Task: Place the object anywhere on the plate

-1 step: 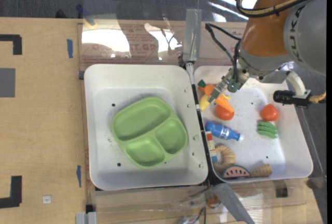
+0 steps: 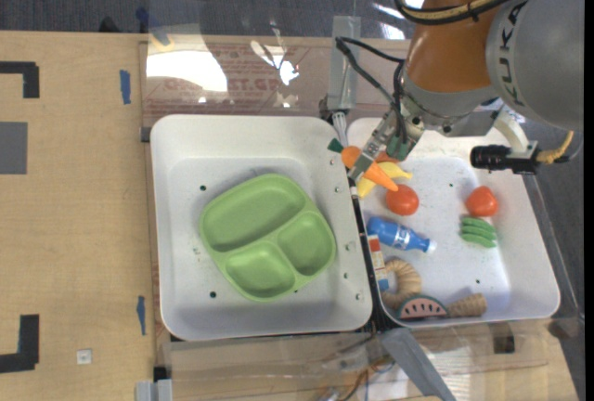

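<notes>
Bare plate (image 2: pixel 269 237), crowded right bin (image 2: pixel 520 283)

- The plate (image 2: pixel 267 236) lies in the left bin (image 2: pixel 176 158), about at its middle.
- The right bin (image 2: pixel 529 278) sits just beside the left bin, their walls touching.
- The gripper (image 2: pixel 369 160) hangs over the right bin's rear left corner, with a carrot (image 2: pixel 379 174) at its tip.
- A tomato (image 2: pixel 402 200) lies just in front of the carrot.
- A bottle (image 2: pixel 398 235) lies in front of that tomato.
- A ring (image 2: pixel 399 279) and a melon slice (image 2: pixel 422 306) lie near the front wall.
- A second tomato (image 2: pixel 481 200) lies to the right, with a bean pod (image 2: pixel 478 231) touching its front.
</notes>
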`<move>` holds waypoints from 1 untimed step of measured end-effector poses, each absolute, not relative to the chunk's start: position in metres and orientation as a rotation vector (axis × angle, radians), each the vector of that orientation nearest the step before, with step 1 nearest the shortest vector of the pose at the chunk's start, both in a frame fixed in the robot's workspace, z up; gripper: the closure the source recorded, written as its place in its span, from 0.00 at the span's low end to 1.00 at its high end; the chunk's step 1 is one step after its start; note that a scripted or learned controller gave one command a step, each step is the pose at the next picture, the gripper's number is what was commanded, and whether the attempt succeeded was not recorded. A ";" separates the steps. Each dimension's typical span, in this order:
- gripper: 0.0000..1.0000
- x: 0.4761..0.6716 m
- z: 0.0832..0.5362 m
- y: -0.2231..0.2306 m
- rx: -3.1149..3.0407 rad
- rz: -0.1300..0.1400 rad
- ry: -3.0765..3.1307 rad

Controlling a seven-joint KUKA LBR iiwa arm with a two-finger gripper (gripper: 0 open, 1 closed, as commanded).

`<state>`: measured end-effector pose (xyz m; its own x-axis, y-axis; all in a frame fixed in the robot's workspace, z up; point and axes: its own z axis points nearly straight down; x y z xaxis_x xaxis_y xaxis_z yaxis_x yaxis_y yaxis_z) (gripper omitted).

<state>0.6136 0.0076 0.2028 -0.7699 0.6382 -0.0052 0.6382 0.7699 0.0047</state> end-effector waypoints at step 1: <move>0.00 0.613 0.202 0.007 1.064 0.003 2.950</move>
